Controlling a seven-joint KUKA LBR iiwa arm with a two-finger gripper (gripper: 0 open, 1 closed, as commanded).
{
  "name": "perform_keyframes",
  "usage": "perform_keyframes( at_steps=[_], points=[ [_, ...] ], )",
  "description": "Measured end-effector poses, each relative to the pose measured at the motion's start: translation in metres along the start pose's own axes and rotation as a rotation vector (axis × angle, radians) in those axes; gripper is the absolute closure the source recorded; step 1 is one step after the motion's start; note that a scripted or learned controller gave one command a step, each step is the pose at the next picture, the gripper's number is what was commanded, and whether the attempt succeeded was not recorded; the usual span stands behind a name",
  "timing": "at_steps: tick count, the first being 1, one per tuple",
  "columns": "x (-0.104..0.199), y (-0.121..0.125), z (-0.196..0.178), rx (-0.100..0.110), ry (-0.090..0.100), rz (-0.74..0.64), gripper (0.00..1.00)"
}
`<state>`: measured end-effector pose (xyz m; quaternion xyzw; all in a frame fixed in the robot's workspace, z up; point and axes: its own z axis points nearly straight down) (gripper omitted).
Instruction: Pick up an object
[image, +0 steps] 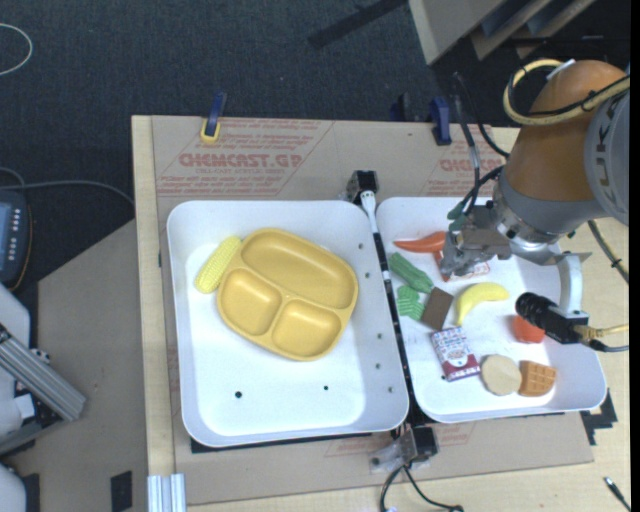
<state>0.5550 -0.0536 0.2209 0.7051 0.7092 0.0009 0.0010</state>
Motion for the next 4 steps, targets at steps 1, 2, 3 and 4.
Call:
perform_keyframes(
  at_steps=[1,2,3,4],
  points=[
    [0.044,0.03,0.009,0.0,0.001,0.0,1.0],
    [0.095,0.059,-0.005,-0.003,0.002,-0.001,1.0],
    [0.134,0.089,-0.013,-0.002,0.002,0.0,1.0],
    [0.14,0.098,0.007,0.002,0.0,0.004,1.0]
  ],
)
